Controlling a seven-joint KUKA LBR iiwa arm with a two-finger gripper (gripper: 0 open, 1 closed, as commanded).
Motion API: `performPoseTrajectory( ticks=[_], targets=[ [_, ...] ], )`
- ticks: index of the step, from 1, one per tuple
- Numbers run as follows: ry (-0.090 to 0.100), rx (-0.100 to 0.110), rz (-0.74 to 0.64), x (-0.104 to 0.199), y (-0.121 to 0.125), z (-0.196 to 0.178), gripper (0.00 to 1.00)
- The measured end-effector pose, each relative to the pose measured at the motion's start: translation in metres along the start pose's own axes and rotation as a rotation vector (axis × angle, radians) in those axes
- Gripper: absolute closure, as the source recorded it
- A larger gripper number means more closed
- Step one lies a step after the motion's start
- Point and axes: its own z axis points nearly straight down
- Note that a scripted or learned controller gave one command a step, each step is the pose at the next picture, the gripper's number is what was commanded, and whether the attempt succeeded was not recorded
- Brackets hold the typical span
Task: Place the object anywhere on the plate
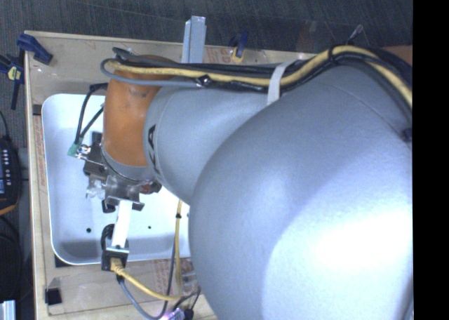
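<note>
**Fingers hidden beneath the wrist, low over the left bin**

Whether the fingers are spread or pressed together cannot be told: they point down into the bin, and the wrist housing sits over them.

The grey arm is by far the largest thing here. It reaches in from the right and covers the right-hand part of the view. Where the object and the plate lie cannot be told, since the arm's bulk screens so much of the bins.

Under it, the wooden surface shows along the top and left. The left bin, shallow and white, lies on it. Bare floor shows along its left wall and near corner, and that looks like the freest room for a move.

The orange band stands over the bin's middle, likely so the wrist can drop straight down. A yellow cable runs along the arm's upper side. A blue clamp grips the surface's far left corner.
</note>
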Motion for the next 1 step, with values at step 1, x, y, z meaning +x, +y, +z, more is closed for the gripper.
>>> performPoseTrajectory(
  ticks=[1],
  targets=[
    [0.003,-0.004,0.029,-0.0204,0.0086,-0.0225,1.0]
  ],
)
